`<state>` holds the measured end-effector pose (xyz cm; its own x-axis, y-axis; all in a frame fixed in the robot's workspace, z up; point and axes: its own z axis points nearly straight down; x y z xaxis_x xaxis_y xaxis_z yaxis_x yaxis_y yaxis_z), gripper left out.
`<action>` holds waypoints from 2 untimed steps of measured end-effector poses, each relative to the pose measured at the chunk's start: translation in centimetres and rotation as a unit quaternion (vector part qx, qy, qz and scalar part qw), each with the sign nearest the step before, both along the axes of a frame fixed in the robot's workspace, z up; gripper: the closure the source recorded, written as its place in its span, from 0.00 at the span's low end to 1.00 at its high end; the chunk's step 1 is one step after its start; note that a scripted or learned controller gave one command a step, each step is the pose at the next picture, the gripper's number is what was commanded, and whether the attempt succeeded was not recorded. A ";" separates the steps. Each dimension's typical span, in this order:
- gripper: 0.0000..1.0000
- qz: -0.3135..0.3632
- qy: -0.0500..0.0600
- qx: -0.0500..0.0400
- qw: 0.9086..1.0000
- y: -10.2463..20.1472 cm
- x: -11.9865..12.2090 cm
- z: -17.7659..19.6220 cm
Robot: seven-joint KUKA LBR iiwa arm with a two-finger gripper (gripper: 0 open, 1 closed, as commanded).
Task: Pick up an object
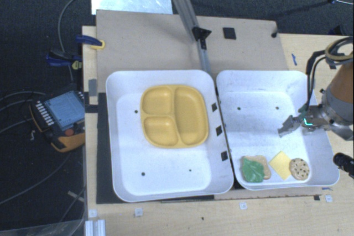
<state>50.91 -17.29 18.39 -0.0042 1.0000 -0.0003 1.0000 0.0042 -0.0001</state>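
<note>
The arm comes in over the right edge of the counter, and its hand hangs above the right part of the right bin, roughly midway between that bin's far and near walls. The grey fingers point leftward toward the bin's middle, with a small green light glowing just behind them; at this slant the picture is too coarse to tell how far apart they stand, and nothing can be made out between them, so it seems to hold nothing. Whether the tips touch the bin floor I cannot tell. The things to pick lie in a row along the near wall of the right bin, well apart from the hand: a green piece on toast at the left, a yellow cheese slice just beside it, and a round cookie at the right, near the bin's near right corner. In the left bin, a yellow divided plate with three compartments sits toward the far wall.
</note>
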 end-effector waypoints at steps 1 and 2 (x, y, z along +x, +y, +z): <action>0.00 0.000 -0.001 0.000 1.000 0.0 0.1 0.1; 0.00 -0.001 0.001 0.001 1.000 0.8 0.4 -5.8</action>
